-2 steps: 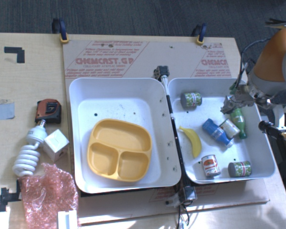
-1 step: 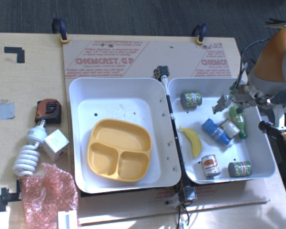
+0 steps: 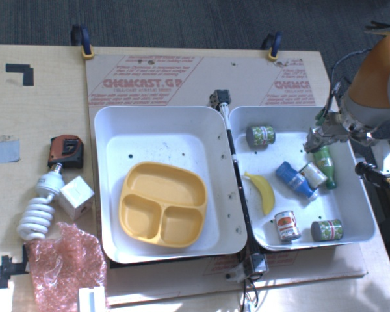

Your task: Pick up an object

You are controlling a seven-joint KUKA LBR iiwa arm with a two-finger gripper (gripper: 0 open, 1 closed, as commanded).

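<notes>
Gripper (image 3: 323, 137): over right bin (image 3: 351, 236), above green bottle (image 3: 324, 164); grip state cannot be told.
Left bin (image 3: 110, 174): yellow tray (image 3: 162, 203).

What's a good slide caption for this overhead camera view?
Claw above green bottle in right bin; yellow tray in left.

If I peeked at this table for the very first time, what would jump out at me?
Probably the big yellow plastic tray with three compartments, lying alone in the left white bin. Next, the right white bin with its jumble: a yellow banana near the dividing wall, small cans, a blue packet and a green bottle. The grey robot arm's gripper hangs just above that bottle, and a white spiral light bulb lies outside on the left.
</notes>
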